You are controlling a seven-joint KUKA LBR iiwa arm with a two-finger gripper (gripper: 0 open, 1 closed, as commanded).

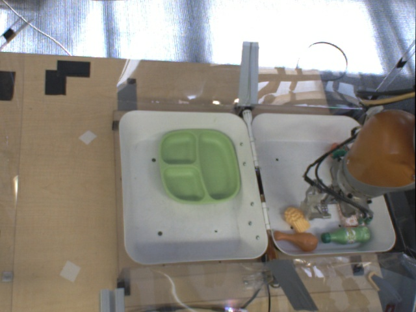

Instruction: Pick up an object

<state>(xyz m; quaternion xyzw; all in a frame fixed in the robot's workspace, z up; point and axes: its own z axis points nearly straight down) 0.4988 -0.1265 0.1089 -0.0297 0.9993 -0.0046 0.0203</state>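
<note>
In the right bin [286, 142] lie a yellow corn-like piece [297, 220], a brown drumstick-shaped item [298, 240] and a green bottle [346, 236] along the near wall. My gripper [318, 207] hangs low over the bin floor, just right of the yellow piece and above the bottle. The orange band and wrist cover most of it. Nothing shows between its tips.
A green divided plate [198, 166] rests in the left bin [140, 226]. A grey divider post [249, 77] stands between the bins at the back. Cables loop around the wrist at the right.
</note>
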